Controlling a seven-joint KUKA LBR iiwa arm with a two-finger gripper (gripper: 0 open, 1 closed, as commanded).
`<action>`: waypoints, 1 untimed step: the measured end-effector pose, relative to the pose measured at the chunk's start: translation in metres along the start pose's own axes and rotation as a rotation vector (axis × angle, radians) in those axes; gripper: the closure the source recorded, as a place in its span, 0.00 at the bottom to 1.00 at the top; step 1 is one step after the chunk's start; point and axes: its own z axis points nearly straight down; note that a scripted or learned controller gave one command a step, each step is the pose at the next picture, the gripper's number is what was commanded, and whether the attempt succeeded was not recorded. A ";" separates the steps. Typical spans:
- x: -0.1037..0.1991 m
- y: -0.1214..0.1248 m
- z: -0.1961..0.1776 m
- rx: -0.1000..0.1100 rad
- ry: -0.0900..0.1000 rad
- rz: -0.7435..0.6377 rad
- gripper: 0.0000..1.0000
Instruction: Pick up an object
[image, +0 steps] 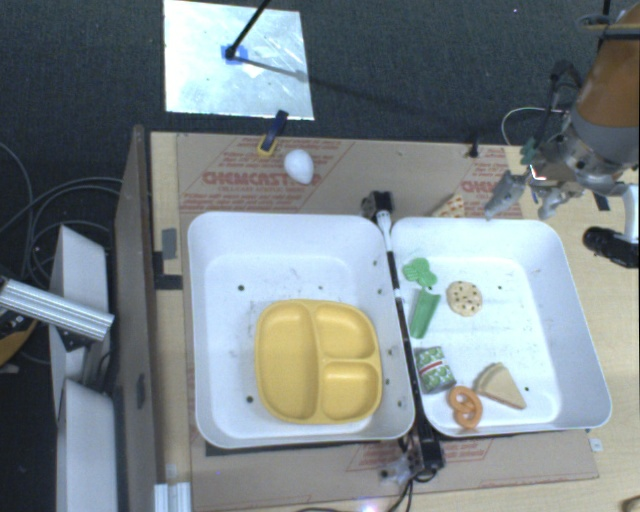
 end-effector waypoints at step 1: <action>-0.005 -0.050 0.149 0.018 0.004 0.004 0.00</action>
